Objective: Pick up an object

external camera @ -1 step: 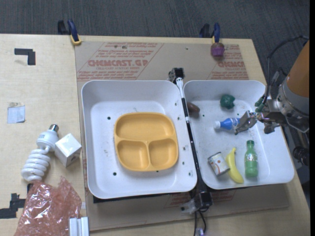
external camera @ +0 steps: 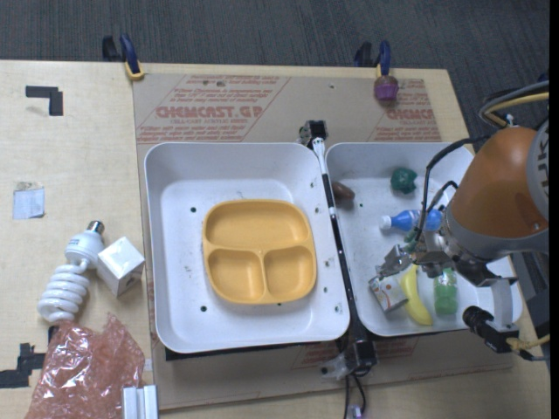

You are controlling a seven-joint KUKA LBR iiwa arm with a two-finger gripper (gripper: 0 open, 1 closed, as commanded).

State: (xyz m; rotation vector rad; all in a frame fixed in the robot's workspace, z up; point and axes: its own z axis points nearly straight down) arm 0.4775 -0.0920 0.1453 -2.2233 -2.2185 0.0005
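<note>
Down in the right bin (external camera: 371, 175), several small things lie in a cluster: a yellow banana (external camera: 417, 302) near the front wall, a green block (external camera: 446, 295) just beside it on the right, a white bottle with a blue cap (external camera: 400, 222) farther back, a dark green ball (external camera: 403, 180) near the rear, and a small brown piece (external camera: 343, 192) close to the dividing wall. The gripper (external camera: 395, 273) hangs low over the banana's left end, its metal tip close to or touching the bin floor; whether its claw is open or closed cannot be told. The grey arm's orange band (external camera: 496, 192) looms over the bin's right side. The left bin (external camera: 175, 234) holds a yellow divided tray (external camera: 259, 251). On the bench to the left lie a spiral light bulb (external camera: 70, 276), a white cube (external camera: 120, 264) and a crumpled pink wrapper (external camera: 83, 365).
</note>
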